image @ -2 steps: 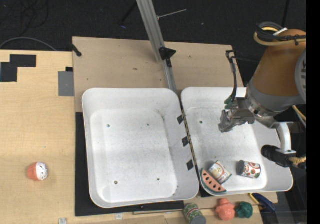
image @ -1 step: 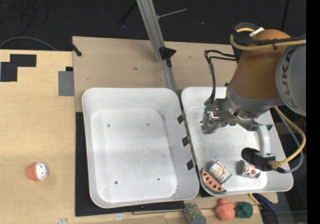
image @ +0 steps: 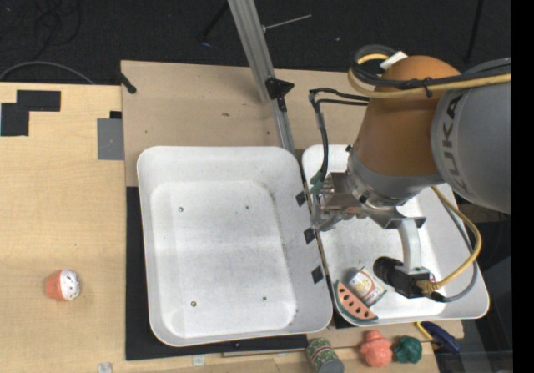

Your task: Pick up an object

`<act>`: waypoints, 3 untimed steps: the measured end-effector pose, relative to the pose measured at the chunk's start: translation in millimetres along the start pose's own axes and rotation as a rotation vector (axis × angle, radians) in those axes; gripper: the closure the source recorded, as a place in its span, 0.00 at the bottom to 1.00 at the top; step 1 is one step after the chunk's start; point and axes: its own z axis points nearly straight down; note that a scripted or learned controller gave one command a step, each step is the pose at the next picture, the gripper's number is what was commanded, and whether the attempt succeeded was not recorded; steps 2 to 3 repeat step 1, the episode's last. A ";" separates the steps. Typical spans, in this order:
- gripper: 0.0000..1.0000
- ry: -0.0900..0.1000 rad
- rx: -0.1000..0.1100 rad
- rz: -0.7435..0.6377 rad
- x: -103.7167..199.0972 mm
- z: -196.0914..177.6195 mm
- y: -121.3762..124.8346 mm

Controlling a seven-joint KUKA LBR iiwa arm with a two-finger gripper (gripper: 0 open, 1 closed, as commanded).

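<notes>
Grey arm [image: 476, 142], orange band, seemingly black cables.

Arm [image: 467, 129] reaches in from the right edge of the bench, grey link bulky near that edge; orange band [image: 400, 125] above the wrist tilts down and leftward; wrist assembly sits below the band, pointing down over the right bin's left edge; gripper [image: 321, 200] low at that edge, small and dark; black and yellow cables loop round the wrist

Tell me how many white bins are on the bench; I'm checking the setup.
2: the left bin lies mid-bench, the right bin sits beside it, largely covered by the arm.
</notes>
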 end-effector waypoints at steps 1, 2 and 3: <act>1.00 -0.001 0.002 0.001 49.6 19.8 -7.2; 1.00 -0.001 0.002 0.001 49.6 19.8 -7.2; 1.00 -0.001 0.002 0.001 49.6 19.8 -7.2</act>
